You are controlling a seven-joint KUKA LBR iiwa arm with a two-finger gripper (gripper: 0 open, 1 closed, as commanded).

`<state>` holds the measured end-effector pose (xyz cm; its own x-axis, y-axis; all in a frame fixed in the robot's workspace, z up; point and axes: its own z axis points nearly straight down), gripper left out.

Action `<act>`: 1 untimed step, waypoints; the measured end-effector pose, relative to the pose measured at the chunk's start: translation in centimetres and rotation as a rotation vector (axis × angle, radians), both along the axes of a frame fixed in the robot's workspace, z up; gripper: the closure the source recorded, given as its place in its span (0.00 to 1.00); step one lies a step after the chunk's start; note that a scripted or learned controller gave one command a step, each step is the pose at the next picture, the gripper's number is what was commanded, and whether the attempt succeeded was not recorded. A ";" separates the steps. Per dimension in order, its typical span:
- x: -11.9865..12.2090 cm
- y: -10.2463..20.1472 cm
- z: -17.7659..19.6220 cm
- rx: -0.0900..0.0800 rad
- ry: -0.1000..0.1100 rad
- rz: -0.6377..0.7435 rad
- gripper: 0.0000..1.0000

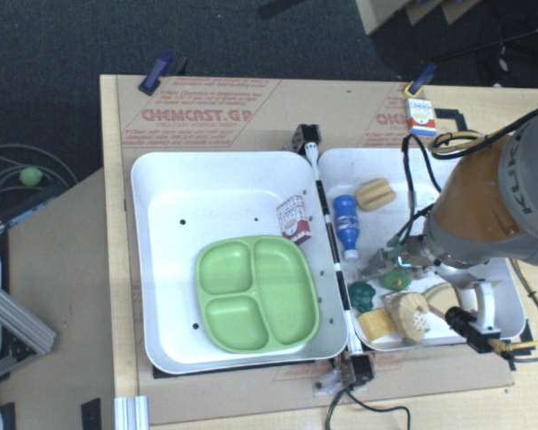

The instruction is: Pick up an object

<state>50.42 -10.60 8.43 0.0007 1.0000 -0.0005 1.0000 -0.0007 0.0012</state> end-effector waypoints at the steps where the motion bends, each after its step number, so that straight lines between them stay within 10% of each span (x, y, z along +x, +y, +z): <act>1: 0.1 0.0 1.1 0.000 -0.003 -0.001 1.00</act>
